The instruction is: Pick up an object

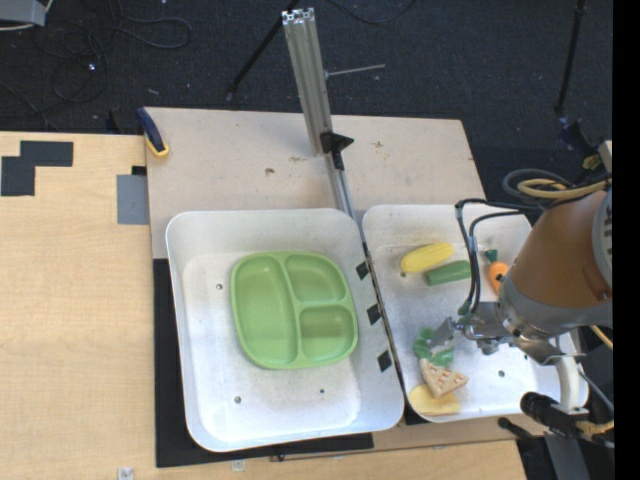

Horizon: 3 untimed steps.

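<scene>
1. Bins: two shallow white bins side by side on the bench (250, 158); left bin (200, 388) carries a green divided plate (294, 309), right bin (500, 393) carries the small objects.
2. Arm (560, 258) reaches in from the right; gripper (462, 330) sits low over the middle of the right bin. Cannot tell whether the fingers are apart or together; no object seen between them.
3. Green leafy piece (432, 342): just left of the gripper, small, dark green, irregular outline. Long axis unclear.
4. Corn cob (426, 258): yellow, near the bin's far side, long axis roughly left-right, right end tilted slightly away.
5. Green stick (447, 274): just beside the corn on the near side, lying parallel.
6. Wedge (441, 379): tan, triangular, speckled, lying on a pale yellow piece (433, 401) at the near edge.
7. Orange piece (497, 271): small, beside the arm.
</scene>
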Motion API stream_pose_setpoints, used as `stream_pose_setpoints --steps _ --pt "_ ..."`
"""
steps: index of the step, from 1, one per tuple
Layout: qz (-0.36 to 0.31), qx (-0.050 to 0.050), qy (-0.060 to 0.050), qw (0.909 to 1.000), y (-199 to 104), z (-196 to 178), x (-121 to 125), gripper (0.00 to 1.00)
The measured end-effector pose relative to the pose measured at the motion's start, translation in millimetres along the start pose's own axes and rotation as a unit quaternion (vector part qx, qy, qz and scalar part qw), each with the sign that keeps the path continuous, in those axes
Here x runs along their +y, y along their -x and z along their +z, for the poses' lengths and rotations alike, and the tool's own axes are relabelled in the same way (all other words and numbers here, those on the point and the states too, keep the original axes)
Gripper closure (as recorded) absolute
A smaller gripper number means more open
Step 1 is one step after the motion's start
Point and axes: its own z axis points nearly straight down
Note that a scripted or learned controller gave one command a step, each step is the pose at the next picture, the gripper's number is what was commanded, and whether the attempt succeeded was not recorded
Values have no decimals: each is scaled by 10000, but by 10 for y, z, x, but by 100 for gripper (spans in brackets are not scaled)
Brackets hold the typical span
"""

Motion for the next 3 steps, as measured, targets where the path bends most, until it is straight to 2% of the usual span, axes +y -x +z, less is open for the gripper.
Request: stream_pose_setpoints --steps 1,2,3 --pt "0 -1 37 10000 -1 470 17 0" --pt "25 -1 68 10000 12 339 37 100" --pt "-6 -14 41 10000 3 -86 1 100"
